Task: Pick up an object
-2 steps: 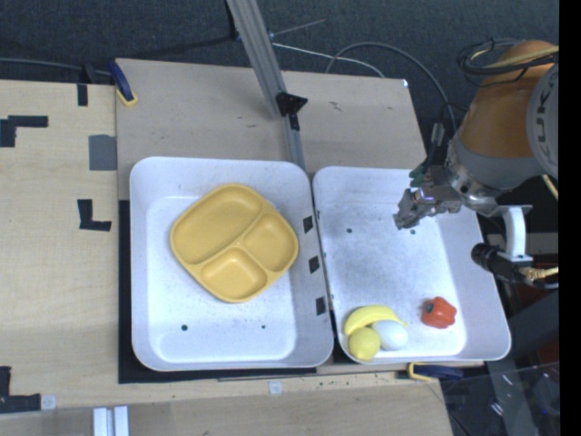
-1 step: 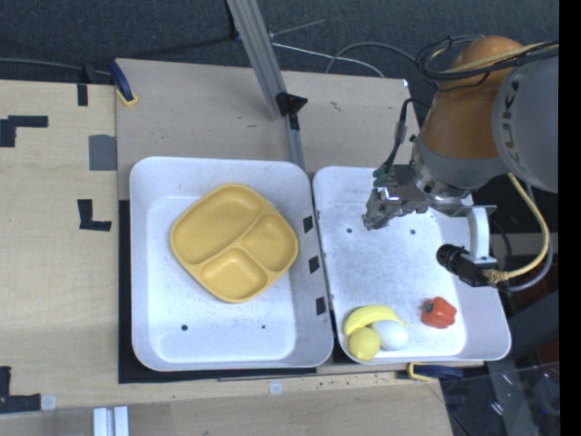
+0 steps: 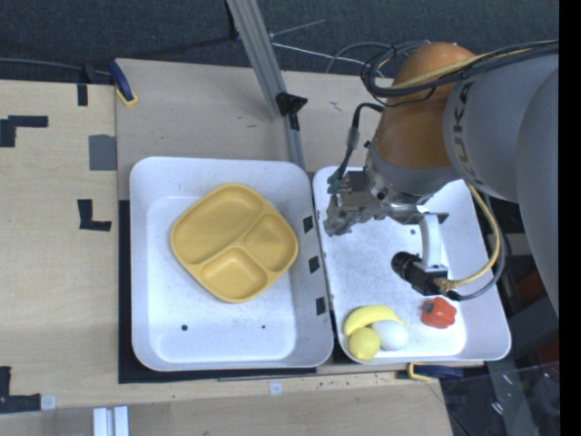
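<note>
End effector [image 3: 340, 218] near right bin's [image 3: 486, 334] left edge

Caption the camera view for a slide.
Arm's tool hovers in right bin; banana, red pepper nearby; yellow plate in left bin.

No legible text, label, brand, number or sign was found on any surface examined. The pale wooden bench [image 3: 54, 271] carries several short black tape marks, which form angles and bars, not characters. The two shallow white plastic bins [image 3: 150, 334] show small dark specks and no printing. The yellow three-compartment plastic plate [image 3: 234, 241] is unmarked. The grey robot arm with the orange band [image 3: 427, 107] shows no readable maker's name or plate at this resolution. The small items in the right-hand bin are too small for any lettering to be made out.
</note>
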You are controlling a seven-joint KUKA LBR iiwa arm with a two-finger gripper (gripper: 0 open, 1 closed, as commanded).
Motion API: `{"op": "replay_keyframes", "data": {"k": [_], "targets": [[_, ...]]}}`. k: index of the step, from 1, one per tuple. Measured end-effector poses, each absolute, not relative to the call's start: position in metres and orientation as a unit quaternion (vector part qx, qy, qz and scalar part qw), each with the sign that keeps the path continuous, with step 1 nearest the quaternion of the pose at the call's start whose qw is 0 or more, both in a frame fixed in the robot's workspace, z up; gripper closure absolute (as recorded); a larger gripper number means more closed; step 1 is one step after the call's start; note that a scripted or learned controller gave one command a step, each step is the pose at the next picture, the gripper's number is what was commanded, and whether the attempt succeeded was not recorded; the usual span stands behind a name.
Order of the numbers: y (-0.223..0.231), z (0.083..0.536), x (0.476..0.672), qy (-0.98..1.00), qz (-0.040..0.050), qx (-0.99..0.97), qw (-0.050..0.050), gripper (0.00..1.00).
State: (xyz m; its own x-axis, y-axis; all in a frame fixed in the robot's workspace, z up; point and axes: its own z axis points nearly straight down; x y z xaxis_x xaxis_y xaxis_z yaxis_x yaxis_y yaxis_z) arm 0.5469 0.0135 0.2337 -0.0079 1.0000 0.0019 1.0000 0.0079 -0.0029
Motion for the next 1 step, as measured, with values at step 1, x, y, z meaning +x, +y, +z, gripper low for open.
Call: {"op": "replay_keyframes", "data": {"k": [1], "targets": [[0.077,0.2276,0.5389,-0.71,0.0006,-0.704,0.002,1.0]]}}
